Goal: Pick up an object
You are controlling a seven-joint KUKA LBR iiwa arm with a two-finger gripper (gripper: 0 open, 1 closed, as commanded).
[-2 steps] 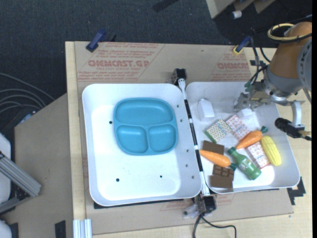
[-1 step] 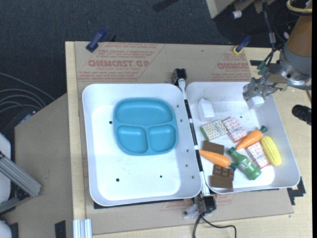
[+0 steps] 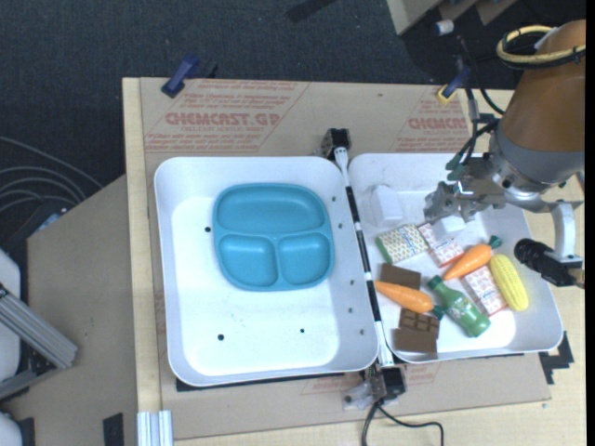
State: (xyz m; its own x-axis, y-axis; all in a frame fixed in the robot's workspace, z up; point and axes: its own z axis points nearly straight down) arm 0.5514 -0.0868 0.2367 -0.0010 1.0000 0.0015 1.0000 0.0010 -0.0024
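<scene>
Here the gripper (image 3: 453, 203) hangs low over the back of the right bin (image 3: 539, 337), its metal parts bunched together so that I cannot tell its state or whether anything sits in it. Just beside it, toward the bin's back left, lies a small white object (image 3: 382, 200). In front of the gripper the things to pick crowd the bin: a patterned packet (image 3: 402, 244), an orange carrot (image 3: 468, 260), a yellow corn cob (image 3: 509, 282), a green bottle (image 3: 458, 307), a second carrot (image 3: 403, 295) and a brown chocolate bar (image 3: 416, 331) nearest the front rim. The left bin (image 3: 186, 342) holds a blue divided tray (image 3: 273, 235). Both bins rest on the brown worktop (image 3: 232, 110).
</scene>
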